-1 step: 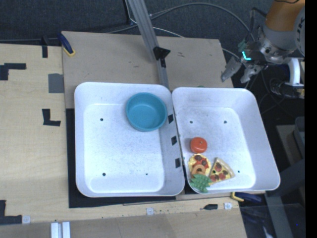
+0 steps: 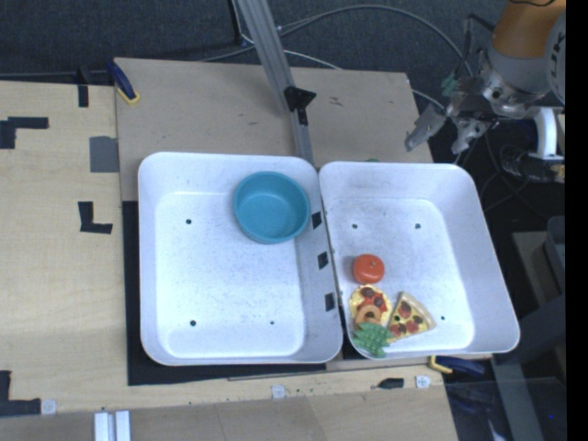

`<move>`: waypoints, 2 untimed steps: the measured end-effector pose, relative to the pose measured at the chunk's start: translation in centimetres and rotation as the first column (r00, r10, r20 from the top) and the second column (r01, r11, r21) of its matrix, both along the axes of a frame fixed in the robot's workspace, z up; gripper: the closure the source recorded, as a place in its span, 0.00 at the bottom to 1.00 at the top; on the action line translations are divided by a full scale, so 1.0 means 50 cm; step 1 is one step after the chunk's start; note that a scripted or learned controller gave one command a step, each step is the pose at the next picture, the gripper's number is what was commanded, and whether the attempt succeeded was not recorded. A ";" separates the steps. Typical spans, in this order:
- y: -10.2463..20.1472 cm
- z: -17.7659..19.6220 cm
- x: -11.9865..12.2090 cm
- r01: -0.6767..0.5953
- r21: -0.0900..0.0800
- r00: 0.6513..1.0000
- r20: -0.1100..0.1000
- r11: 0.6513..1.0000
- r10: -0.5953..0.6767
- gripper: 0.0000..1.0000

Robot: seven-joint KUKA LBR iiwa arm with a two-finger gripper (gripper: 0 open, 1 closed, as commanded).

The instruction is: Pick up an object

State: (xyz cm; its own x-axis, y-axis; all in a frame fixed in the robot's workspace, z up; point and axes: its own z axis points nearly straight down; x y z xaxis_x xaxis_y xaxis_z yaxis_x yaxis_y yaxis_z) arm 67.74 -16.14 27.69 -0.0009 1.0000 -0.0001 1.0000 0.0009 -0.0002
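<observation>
My gripper (image 2: 442,140) hangs above the bench just beyond the far rim of the right bin (image 2: 464,180), near its back right corner. Its two fingers stand apart and open, with nothing between them. A blue bowl (image 2: 270,207) sits upright in the left bin (image 2: 156,246), near its back right corner. In the front left part of the right bin lie a small red round toy (image 2: 368,267), a round pizza-like toy (image 2: 368,304), a pizza slice toy (image 2: 410,316) and a green leafy piece (image 2: 372,339), close together.
A grey metal post (image 2: 274,51) slants from the top down to the gap between the bins. Cables (image 2: 386,12) run across the dark backdrop behind the bench. A yellow clamp (image 2: 124,87) sits at the board's back left corner.
</observation>
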 end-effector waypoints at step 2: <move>0.010 -0.236 -0.006 0.000 0.001 1.000 -0.005 1.000 0.000 0.00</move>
